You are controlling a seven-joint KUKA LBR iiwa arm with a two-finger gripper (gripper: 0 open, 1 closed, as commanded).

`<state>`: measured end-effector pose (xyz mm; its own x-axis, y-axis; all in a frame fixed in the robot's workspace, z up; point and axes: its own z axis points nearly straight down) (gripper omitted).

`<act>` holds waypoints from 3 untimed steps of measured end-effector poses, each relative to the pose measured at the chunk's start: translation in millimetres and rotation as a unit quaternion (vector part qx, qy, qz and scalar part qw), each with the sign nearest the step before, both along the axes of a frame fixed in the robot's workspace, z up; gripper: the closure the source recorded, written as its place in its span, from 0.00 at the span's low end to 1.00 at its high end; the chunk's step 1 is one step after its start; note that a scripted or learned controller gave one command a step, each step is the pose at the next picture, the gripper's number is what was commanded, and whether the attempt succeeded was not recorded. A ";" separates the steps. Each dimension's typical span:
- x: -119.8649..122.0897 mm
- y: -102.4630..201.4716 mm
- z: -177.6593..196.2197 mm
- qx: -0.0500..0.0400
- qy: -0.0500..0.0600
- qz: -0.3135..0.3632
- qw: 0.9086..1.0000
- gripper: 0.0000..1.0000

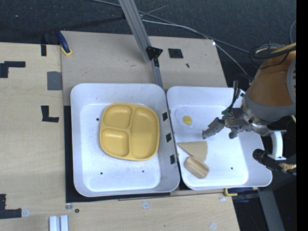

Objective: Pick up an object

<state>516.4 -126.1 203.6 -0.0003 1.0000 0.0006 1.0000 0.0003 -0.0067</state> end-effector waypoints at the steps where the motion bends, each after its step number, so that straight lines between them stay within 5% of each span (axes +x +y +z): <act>1: -3.3 -6.2 -46.3 0.000 0.000 0.000 1.000 0.00; 2: -1.0 3.2 -96.1 0.000 0.000 0.000 1.000 0.00; 3: -0.2 3.4 -83.6 0.000 -0.001 0.001 1.000 1.00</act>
<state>516.2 -122.7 120.0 -0.0021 1.0000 0.0015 1.0000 0.0021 -0.0051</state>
